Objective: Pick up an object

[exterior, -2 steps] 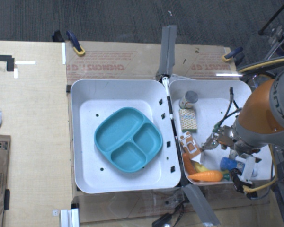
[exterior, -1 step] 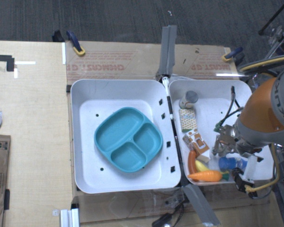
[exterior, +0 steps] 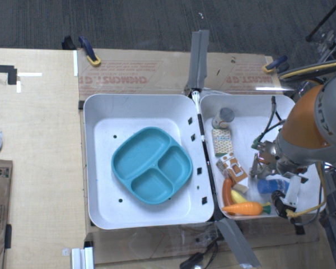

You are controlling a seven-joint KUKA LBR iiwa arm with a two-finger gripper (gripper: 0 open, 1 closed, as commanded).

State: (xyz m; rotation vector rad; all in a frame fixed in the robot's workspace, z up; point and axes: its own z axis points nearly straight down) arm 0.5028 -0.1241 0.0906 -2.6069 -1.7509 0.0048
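From the overhead camera you've got the grey arm with the orange band [exterior: 305, 122] reaching in from the right, its two-finger gripper [exterior: 261, 162] down low in the right white bin [exterior: 243, 101]. Can't tell if it's apart or together, honestly.

Right beside it sit a small patterned carton [exterior: 233, 168], a blue crumpled piece [exterior: 270, 185], an orange plastic carrot [exterior: 244, 208] and a little grey cup [exterior: 226, 115].

The left white bin [exterior: 95, 150] has a teal three-section plate [exterior: 151, 165].

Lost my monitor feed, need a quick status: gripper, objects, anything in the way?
Gripper low in right bin, finger state unclear, nothing seen held. Carrot, small boxes, blue item crowded near it. Teal divided plate alone in left bin.
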